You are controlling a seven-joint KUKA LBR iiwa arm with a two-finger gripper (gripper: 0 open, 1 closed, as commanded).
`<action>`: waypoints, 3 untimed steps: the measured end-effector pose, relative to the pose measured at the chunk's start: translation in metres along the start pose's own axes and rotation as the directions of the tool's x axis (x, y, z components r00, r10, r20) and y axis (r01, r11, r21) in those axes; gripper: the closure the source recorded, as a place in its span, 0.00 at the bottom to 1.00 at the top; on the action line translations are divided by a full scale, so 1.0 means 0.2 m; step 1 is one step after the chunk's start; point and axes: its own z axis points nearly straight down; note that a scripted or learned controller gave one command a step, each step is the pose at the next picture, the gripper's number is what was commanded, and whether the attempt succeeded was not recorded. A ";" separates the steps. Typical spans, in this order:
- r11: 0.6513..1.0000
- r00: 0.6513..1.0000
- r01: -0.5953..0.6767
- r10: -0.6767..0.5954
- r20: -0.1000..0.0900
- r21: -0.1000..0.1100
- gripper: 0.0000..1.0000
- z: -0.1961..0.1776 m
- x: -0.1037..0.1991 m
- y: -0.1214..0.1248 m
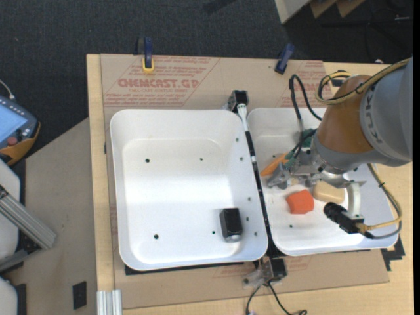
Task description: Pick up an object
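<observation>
My gripper (285, 176) hangs low over the left part of the right bin (315, 241), under the grey arm with its orange band. A red-orange block (300, 203) lies in that bin just below and right of the gripper. An orange stick-like piece (272, 165) lies at the gripper's upper left, close to the bin's left wall. A beige piece (328, 193) rests right of the red block, partly under the wrist. A green thing (306, 137) peeks out behind the arm. A black block (230, 224) sits in the left bin (170, 176) near its front right corner.
The two bins meet along a dark divider (252, 163). Both stand on a cardboard sheet (170, 77) held by clamps (147, 52) at the back edge. The arm covers much of the right bin's right half.
</observation>
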 end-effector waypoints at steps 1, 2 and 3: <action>1.000 1.000 0.004 -0.004 0.004 -0.014 0.00 -0.23 -0.02 0.25; 1.000 1.000 0.003 -0.003 0.001 0.000 0.00 0.00 -0.01 0.24; 1.000 1.000 0.003 -0.003 0.002 -0.007 1.00 -0.07 -0.01 0.24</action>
